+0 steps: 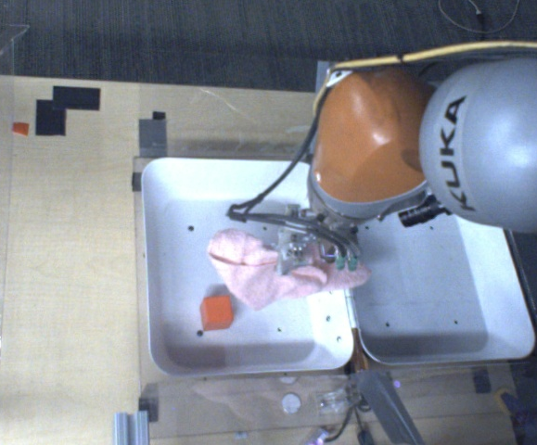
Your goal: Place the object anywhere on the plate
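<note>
The jaws [298, 253] sit low over the pink cloth [254, 269] in the left bin [171, 248]; whether they are open or closed on it I cannot tell. The orange block [217, 312] lies apart, down-left of them. I can make out no plate.

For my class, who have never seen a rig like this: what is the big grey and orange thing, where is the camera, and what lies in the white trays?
One camera looks down at a slant on a bench. The big grey and orange machine is a robot arm reaching in from the right. Its gripper hangs over a crumpled pink cloth in the left shallow white bin. A small orange block lies near that bin's front. A second white bin sits beside it. Whether anything is held cannot be told.
</note>
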Controlling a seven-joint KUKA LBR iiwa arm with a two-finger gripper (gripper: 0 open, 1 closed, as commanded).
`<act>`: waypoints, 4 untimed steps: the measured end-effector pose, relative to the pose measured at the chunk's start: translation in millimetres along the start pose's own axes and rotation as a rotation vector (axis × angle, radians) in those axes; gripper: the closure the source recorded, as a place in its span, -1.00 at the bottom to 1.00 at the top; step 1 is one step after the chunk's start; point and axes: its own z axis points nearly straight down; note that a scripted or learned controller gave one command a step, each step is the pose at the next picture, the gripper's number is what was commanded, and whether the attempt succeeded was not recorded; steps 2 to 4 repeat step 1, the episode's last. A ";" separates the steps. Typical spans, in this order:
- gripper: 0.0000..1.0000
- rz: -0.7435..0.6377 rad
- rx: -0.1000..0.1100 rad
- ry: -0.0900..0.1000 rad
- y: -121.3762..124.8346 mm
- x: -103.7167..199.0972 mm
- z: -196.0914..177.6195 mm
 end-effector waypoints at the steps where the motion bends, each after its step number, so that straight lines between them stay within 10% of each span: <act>1: -1.00 0.001 0.000 -0.001 -0.1 -0.2 -0.3; 4: -1.00 0.001 0.000 -0.001 -0.1 -0.2 -0.3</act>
